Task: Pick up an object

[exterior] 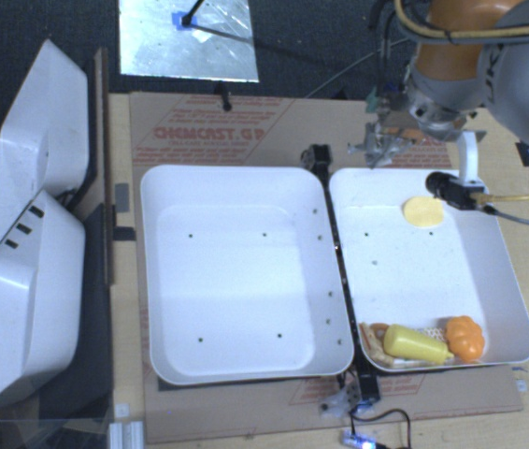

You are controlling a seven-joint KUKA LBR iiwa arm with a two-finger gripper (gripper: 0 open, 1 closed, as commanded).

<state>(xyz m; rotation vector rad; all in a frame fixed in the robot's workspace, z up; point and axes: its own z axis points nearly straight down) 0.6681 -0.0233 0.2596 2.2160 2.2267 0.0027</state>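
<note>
Where the right bin (pixel 512 279) meets its near wall, three things lie bunched: a yellow bottle-shaped item (pixel 417 343) on its side, an orange rounded piece (pixel 464 338) touching its right end, and a tan, patterned scrap (pixel 374 336) tucked at its left. Left bin (pixel 236 279) alongside, bare white floor. Farther back in the right bin, a pale yellow disc (pixel 423 212) lies flat near the far wall. Gripper (pixel 381 141) hangs beyond that far rim, above the cardboard, up and left of the disc and well apart from the near cluster. Claw state: cannot tell. Nothing seen in its grasp.
</note>
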